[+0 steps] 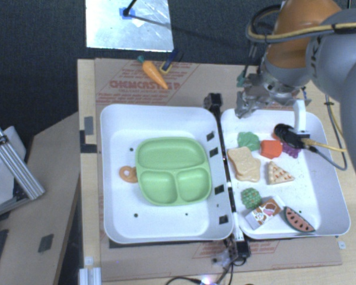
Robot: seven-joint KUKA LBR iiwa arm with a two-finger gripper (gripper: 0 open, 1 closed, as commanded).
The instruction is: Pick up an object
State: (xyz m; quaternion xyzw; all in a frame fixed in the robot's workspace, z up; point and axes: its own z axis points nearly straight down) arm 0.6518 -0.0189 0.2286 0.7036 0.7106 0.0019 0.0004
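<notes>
1. Containers. We observed two shallow white bins side by side on the surface.

1.1 The left bin held a green divided plate with three compartments, lying flat near the bin's middle. A small orange ring lay just beside the plate's left edge.

1.2 The right bin held eight toy food pieces:
- a green leafy piece, farthest back;
- an orange-red block, just to its right;
- a purple piece, beside the block and partly hidden;
- a bread slice, in front of the leafy piece and close to the bin's left wall;
- a pizza slice, just to the right of the bread slice;
- a green knobbly piece, in front of the bread slice;
- a small carton, touching or nearly touching the knobbly piece;
- a watermelon slice, nearest the front wall.

1.3 Outside the bins, a toy carrot lay on the surface behind the left bin.

2. Jaws. The arm reached in from the right, and the jaws stood over the far left corner of the right bin. We could not tell whether they were apart or together.

3. Relation. The green leafy piece lay nearest, just in front of the jaws. The watermelon slice lay well apart from them.
</notes>
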